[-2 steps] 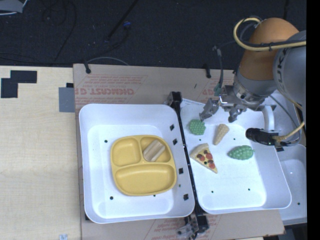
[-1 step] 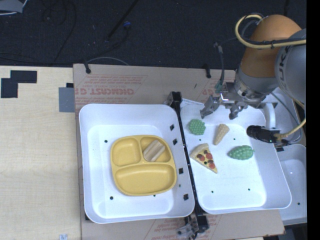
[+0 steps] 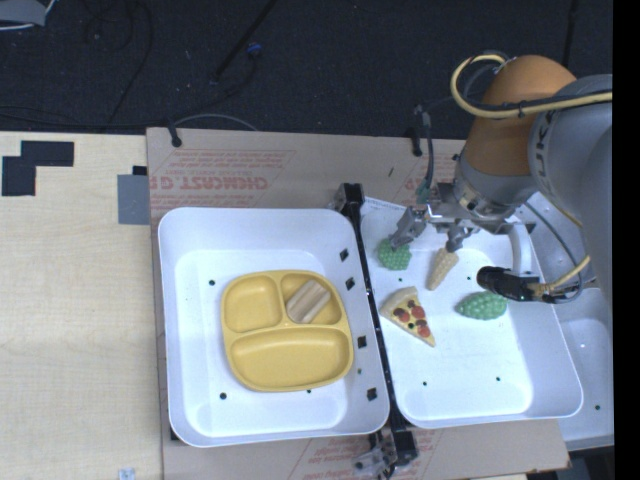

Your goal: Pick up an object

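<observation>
Fingers spread wide, our gripper hangs open and empty in the right bin, one tip by the green broccoli piece, the other touching the cone. We judge this the approach; next we must centre and close.

Count: two white bins. One yellow divided tray; one tan block in it. Right bin: two green pieces, one pizza slice, one cone. One gripper.
</observation>
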